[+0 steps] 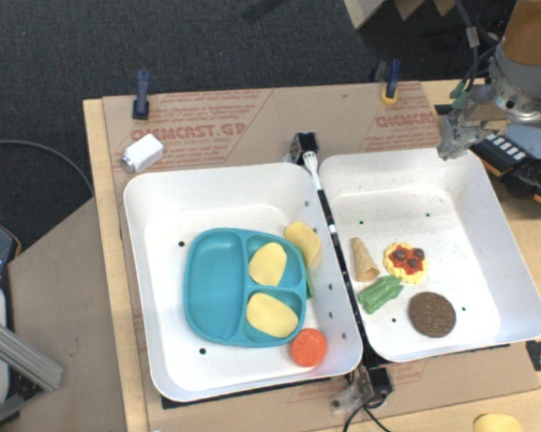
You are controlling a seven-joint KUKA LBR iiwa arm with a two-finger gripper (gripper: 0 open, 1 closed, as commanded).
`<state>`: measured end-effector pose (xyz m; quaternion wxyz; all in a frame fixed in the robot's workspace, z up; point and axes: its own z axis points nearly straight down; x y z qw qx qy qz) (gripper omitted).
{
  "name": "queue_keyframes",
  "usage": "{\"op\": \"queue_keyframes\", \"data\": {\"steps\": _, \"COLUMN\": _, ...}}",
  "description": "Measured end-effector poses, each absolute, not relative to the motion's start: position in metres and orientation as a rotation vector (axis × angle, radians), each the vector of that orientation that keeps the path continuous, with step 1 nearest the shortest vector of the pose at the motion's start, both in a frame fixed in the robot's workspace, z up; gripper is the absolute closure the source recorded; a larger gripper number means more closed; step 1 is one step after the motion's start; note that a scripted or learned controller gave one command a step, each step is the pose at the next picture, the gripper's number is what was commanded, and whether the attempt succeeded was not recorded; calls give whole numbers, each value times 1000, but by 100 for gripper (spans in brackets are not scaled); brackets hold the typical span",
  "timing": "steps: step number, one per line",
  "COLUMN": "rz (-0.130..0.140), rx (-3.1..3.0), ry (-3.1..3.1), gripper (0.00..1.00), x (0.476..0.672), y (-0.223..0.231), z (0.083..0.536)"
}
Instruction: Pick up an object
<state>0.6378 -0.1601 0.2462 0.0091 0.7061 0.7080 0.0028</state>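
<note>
Cardboard-topped counter point(243, 119), claw point(454, 138) above the right bin point(475, 183)'s far corner, grip unreadable; nothing picked, cookie point(432, 314) waiting.

- We see even, fairly bright light from above; the two white bins point(153, 268) look nearly washed out.
- We find only soft, short shadows beside the blue tray point(215, 281).
- We note the dark carpet point(40, 52) at upper left loses detail.
- Focus holds throughout, slightly grainy.
</note>
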Motion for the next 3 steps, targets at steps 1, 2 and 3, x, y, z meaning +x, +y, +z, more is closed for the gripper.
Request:
{"op": "queue_keyframes", "data": {"steps": 1, "rz": 11, "rx": 2202, "ry": 2209, "gripper": 100, "x": 639, "y": -160, "z": 257}}
{"op": "queue_keyframes", "data": {"steps": 2, "rz": 13, "rx": 2199, "ry": 2208, "gripper": 100, "x": 639, "y": -160, "z": 267}}
{"op": "queue_keyframes", "data": {"steps": 3, "rz": 14, "rx": 2195, "ry": 2206, "gripper": 100, "x": 640, "y": -160, "z": 278}}
